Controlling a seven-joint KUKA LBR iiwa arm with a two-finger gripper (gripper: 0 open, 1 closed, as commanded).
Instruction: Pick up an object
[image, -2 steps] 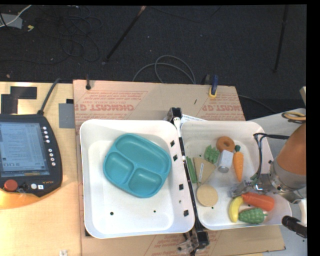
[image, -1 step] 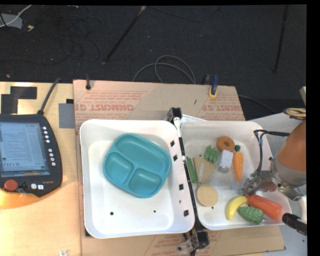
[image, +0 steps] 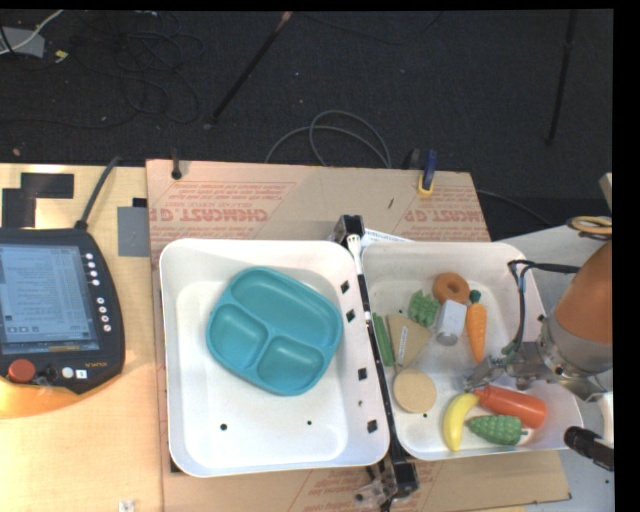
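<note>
- The cardboard sheet (image: 300, 205) under the bins carries red printing, upside down from here; it looks like "CHEMCAST" or something close, printed twice along the far edge.
- The pendant screen (image: 40, 292) on the left shows lines of text, too small to read.

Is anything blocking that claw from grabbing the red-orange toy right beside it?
Nothing visible does. The gripper hangs in the right bin directly over the left end of the red-orange toy. A banana and a green bumpy toy crowd in alongside.
</note>
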